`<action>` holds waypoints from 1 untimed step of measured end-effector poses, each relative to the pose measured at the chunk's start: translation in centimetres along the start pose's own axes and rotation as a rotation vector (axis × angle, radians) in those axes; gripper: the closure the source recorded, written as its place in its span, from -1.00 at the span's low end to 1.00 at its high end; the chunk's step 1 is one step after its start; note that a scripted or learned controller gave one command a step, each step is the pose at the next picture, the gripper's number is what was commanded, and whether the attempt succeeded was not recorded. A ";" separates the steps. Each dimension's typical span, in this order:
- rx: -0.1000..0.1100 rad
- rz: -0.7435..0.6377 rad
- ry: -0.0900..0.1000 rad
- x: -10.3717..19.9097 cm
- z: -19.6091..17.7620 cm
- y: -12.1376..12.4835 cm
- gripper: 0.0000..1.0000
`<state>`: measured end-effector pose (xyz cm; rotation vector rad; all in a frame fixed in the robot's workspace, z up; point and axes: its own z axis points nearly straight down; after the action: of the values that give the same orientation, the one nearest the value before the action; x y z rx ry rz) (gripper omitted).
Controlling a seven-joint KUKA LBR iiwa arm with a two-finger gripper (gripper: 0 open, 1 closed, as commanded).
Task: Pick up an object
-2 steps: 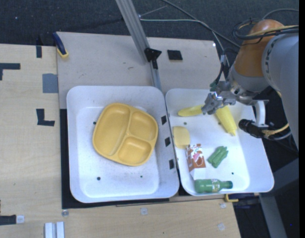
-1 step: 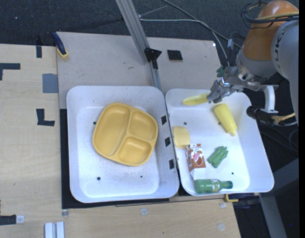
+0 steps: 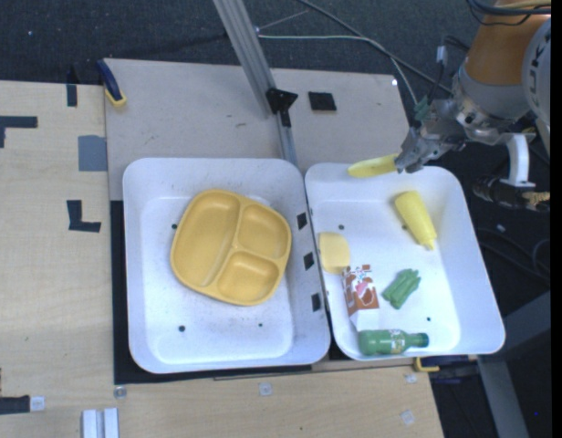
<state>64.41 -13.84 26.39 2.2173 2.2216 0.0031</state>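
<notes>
Yellow and thin, a banana-like piece [image 3: 372, 166] lies across the right bin's [image 3: 477, 272] far rim, its right end meeting the hand [image 3: 411, 160]; whether the hand grips it I cannot tell. In that bin lie a yellow corn cob [image 3: 417, 216], a pale block [image 3: 334, 251], a red packet [image 3: 359, 289], a green vegetable [image 3: 400, 287] and a green bottle [image 3: 391, 340]. A yellow divided plate [image 3: 231, 245] sits in the left bin [image 3: 144, 272].

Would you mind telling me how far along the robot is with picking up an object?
Looks done: the gripper is at the far rim of the right bin, touching one end of a yellow banana-like item that seems raised over the rim. In hand: that item, though the grip itself is too small to confirm. Left: lifting it clear. The corn cob, green bottle and yellow tray lie untouched.
</notes>
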 end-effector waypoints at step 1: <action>0.005 -0.002 0.001 5.0 -0.4 -1.6 1.00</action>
<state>62.82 -8.79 26.79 2.2175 2.2271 -0.0015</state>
